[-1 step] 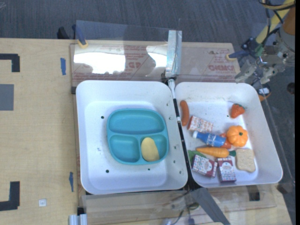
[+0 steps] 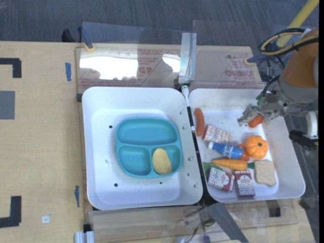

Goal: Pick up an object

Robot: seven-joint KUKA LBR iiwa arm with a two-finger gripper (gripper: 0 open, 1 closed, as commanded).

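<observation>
Now, red-orange obj (image 2: pixel 256 120) between end effector (image 2: pixel 254 116) fingers

My gripper (image 2: pixel 254 116) sits over the right bin (image 2: pixel 296 186), a small red-orange piece (image 2: pixel 256 120) between my fingers. Below lie a pumpkin (image 2: pixel 255 147), carrot (image 2: pixel 230 163), blue bottle (image 2: pixel 227 149), sausage (image 2: pixel 199 121), bread slice (image 2: pixel 265 172) and small cartons (image 2: pixel 232 180). In the left bin (image 2: pixel 96 135), a teal divided tray (image 2: pixel 148 147) holds a yellow potato (image 2: pixel 162 161).
</observation>
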